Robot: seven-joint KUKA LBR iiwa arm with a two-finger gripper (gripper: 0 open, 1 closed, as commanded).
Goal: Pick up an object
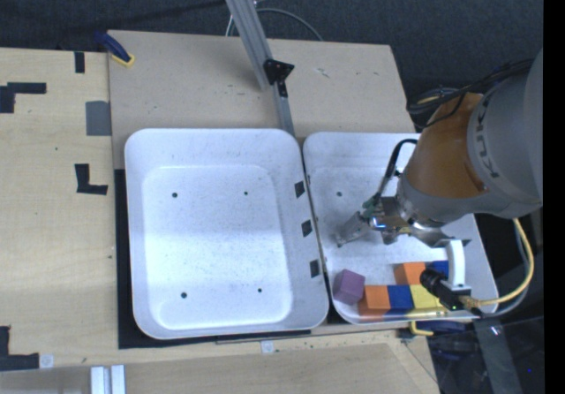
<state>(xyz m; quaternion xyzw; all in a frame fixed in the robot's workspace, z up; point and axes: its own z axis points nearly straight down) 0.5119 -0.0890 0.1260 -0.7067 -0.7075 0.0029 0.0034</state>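
Note:
Several small blocks lie along the front of the right bin: a purple block, an orange block, a blue block, a yellow block and a second orange block. My gripper hangs low over the middle of the right bin, behind the blocks and apart from them. I see nothing held in it. The arm's orange band and grey wrist cover the right part of that bin.
The left bin adjoins the right one. A grey metal pole slants down from the top to the bins' shared back corner. Cables loop at the right bin's outer edge.

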